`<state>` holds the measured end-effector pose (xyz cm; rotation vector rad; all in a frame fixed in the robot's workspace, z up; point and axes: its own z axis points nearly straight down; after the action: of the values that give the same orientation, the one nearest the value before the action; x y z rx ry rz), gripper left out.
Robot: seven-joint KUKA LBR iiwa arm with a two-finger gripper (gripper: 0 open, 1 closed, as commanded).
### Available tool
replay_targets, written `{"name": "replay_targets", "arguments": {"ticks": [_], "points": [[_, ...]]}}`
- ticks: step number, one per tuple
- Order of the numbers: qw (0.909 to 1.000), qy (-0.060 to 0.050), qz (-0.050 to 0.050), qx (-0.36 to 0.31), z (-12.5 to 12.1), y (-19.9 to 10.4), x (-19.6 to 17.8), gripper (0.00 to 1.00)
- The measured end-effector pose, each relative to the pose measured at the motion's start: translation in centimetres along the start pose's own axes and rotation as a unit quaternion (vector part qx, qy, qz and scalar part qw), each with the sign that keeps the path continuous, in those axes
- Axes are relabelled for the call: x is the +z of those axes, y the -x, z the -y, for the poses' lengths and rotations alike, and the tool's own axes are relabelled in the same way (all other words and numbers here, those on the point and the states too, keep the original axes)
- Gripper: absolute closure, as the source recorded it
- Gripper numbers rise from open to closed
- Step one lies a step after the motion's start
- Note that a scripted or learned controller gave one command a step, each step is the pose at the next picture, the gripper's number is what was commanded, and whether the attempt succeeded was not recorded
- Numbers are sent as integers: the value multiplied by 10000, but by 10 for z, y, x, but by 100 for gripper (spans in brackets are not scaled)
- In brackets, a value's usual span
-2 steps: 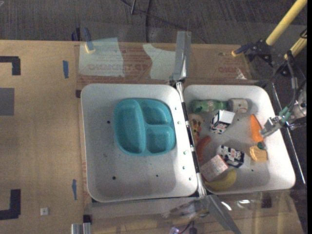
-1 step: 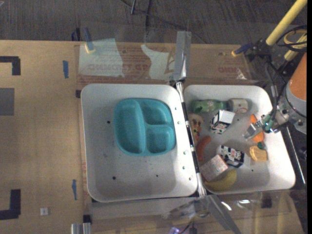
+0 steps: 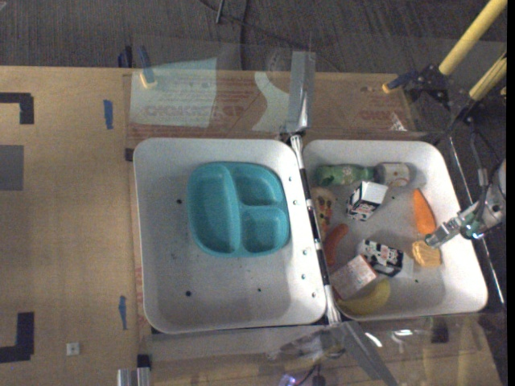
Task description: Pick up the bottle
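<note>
The bottle (image 3: pixel 344 174) is green and lies on its side at the far left end of the right bin (image 3: pixel 459 288), close to the wall between the bins. My gripper (image 3: pixel 443 234) reaches in over that bin's right side, low above an orange carrot (image 3: pixel 423 211) and a small yellow block (image 3: pixel 426 253). It is well to the right of the bottle and apart from it. Nothing shows in its grasp.
The right bin also holds a grey can (image 3: pixel 393 173), a small white carton (image 3: pixel 366 200), a cow-patterned carton (image 3: pixel 381 257), a red sausage (image 3: pixel 335 242), a pink packet (image 3: pixel 353 276) and a banana (image 3: pixel 367 296). A teal divided plate (image 3: pixel 239 208) lies in the left bin (image 3: pixel 161 280).
</note>
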<state>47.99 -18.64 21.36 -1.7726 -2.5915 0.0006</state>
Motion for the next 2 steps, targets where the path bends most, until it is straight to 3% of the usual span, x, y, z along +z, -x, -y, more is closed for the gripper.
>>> {"name": "replay_targets", "arguments": {"ticks": [1, 2], "points": [[10000, 12, 14, -32, -14, 45, 32, 100], [9810, 5, 1, -1938, 13, 35, 17, 100]]}}
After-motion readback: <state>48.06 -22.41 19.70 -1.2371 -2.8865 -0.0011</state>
